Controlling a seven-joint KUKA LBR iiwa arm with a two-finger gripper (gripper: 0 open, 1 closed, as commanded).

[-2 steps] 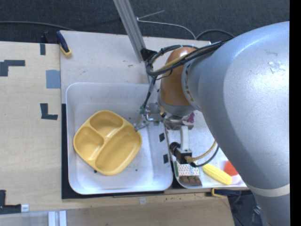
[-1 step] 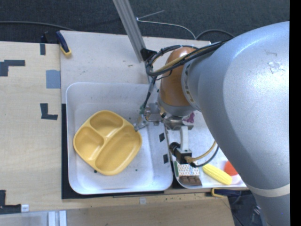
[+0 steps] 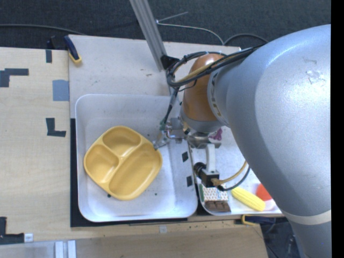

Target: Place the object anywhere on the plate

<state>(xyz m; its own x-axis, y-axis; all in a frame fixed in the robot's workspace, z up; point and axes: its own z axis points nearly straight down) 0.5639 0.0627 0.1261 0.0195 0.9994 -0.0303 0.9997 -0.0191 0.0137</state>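
Reaching in from the right, the grey robot arm [image 3: 279, 101] with its orange band [image 3: 196, 95] covers much of the shallow white right bin [image 3: 232, 153]. The shallow white left bin [image 3: 107, 104] holds a yellow plastic three-compartment plate [image 3: 123, 160] near its middle. The gripper [image 3: 165, 136] sits low just beside the plate's right rim; whether it is open or closed, or grasps anything, cannot be told. At the right bin's near edge lie a yellow toy corn cob [image 3: 247, 198], a brown ridged block [image 3: 216, 204] to its left and a small orange-red piece [image 3: 262, 191], all apart from the plate.
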